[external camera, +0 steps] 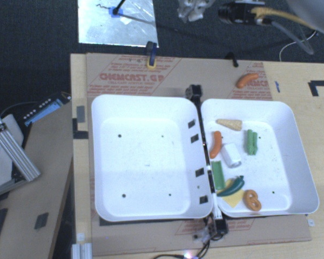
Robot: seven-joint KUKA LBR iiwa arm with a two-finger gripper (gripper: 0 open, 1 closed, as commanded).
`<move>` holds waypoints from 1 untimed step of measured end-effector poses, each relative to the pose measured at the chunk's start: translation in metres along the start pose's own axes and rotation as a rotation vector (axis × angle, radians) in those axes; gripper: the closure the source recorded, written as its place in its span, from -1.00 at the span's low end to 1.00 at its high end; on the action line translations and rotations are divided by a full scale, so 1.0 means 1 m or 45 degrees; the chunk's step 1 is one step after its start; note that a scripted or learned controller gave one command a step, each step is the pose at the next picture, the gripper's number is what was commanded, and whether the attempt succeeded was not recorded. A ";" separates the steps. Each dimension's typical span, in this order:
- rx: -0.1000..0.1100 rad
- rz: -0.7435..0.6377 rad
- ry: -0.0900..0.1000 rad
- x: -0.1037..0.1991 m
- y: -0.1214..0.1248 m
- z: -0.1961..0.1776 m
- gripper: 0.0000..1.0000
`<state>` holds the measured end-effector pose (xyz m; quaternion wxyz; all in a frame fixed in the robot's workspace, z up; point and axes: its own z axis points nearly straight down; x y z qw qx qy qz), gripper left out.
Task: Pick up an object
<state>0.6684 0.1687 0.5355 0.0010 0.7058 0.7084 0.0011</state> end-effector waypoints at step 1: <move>0.000 0.001 0.000 0.001 0.000 0.000 1.00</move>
